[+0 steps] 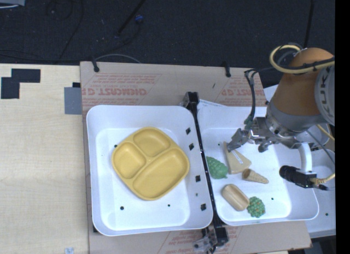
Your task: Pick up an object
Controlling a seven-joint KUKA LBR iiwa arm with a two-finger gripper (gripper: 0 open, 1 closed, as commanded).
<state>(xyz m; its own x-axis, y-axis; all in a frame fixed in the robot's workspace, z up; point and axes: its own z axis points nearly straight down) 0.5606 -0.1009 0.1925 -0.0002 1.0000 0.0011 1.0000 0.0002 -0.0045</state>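
Two white bins (104,138) are sitting on my bench. My claw (240,141) is hanging with fingers apart just above the cheese wedge (236,161) in the right bin, gripping nothing.

light wooden bench (38,160) under cardboard sheet (142,86) bearing two white bins (98,122)

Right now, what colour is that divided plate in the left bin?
Yellow. The plate shows plainly in the camera view, lying in the white left bin.
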